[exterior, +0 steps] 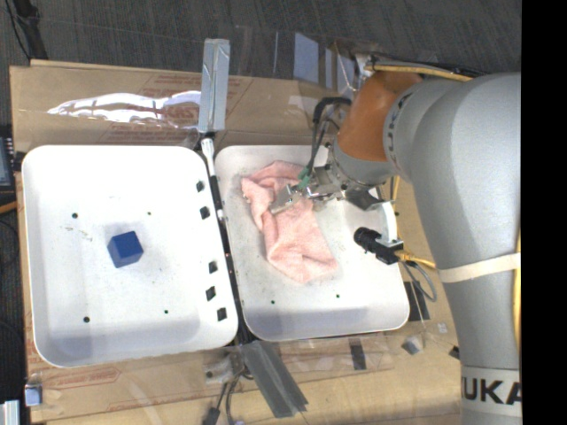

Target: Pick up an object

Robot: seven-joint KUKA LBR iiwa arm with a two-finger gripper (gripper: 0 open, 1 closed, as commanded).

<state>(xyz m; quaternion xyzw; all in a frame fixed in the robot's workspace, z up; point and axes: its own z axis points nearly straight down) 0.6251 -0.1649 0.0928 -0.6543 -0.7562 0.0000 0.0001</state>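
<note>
Firstly, we record what is obscured: the grey arm (461,175) and its orange band (363,122) cover the upper right corner of the right bin (310,312), and the frame's right side cuts the arm off. The gripper (287,199) sits low over the upper middle of that bin, at the top part of the pink cloth (297,237). At this slant we cannot tell whether the pincer is apart or together, nor whether any cloth is clamped in it. It appears to touch the fabric, though we cannot confirm contact. The cloth lies crumpled on the floor of the right bin, running from upper left toward the lower middle. A blue cube (126,248) rests in the left bin (106,175), left of centre and well apart from the gripper. The adjoining bin walls stand between cube and cloth. Brown cardboard (266,91) lies under both bins.
</note>
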